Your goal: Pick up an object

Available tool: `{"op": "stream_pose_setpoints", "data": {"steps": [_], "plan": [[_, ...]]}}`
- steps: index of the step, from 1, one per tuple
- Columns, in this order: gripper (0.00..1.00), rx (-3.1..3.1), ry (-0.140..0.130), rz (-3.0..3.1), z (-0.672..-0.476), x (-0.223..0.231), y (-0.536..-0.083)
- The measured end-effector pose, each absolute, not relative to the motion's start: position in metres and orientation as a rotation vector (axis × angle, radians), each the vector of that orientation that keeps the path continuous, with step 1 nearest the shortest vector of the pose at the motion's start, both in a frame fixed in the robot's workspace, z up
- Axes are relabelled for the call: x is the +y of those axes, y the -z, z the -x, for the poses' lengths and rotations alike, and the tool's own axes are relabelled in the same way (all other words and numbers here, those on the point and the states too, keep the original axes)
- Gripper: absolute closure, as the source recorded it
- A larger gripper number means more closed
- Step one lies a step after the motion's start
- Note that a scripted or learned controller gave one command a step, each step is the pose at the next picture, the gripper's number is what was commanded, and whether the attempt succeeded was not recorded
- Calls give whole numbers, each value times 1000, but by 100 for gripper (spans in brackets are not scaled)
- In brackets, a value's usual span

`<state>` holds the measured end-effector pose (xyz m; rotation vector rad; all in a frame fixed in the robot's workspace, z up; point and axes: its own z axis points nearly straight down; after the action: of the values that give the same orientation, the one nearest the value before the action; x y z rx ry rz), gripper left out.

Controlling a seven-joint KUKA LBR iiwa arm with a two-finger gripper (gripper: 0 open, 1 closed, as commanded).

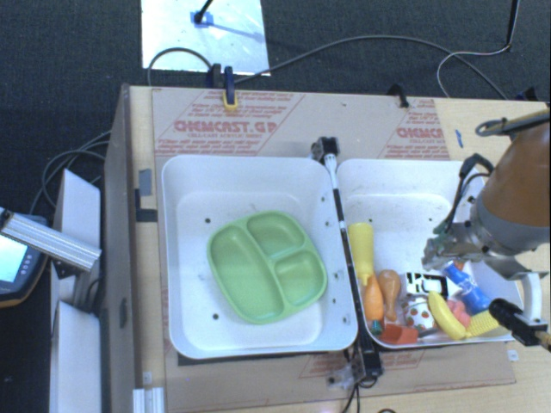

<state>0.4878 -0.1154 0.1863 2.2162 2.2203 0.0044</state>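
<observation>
A: Camera view, bench from above. Where was the gripper?

B: Gripper [441,252] sat low over the right bin [405,188], on the right half, hanging from the arm [516,188]. Fingers too blurred and crowded to read; could not tell whether wide or closed, and nothing was seen between them.

A: And the objects?

B: All heaped at the near side of that bin. A yellow block [361,243] stood against the divider, well left of the gripper. Below it an orange carrot-like piece [372,300] and a tan drumstick-like toy [392,287], side by side. A black-and-white piece [422,283] lay just below the gripper, a white spotted ball [420,315] nearer still. A banana [445,314] and a blue item [469,295] lay to the gripper's lower right, a red flat piece [398,334] at the rim.

A: Left bin?

B: Left bin [185,231] held a green divided tray [267,265], lying flat, skewed.

A: Surroundings?

B: Both bins rested on a brown printed board [258,119]. Dark carpet [69,41] around, cables [362,46] trailing, a pale sheet [202,20] at the far side.
</observation>
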Motion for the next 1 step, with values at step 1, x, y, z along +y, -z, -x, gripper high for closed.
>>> {"op": "stream_pose_setpoints", "data": {"steps": [1], "plan": [[0, 2222, -3, -2217, -487, -115, -185]]}}
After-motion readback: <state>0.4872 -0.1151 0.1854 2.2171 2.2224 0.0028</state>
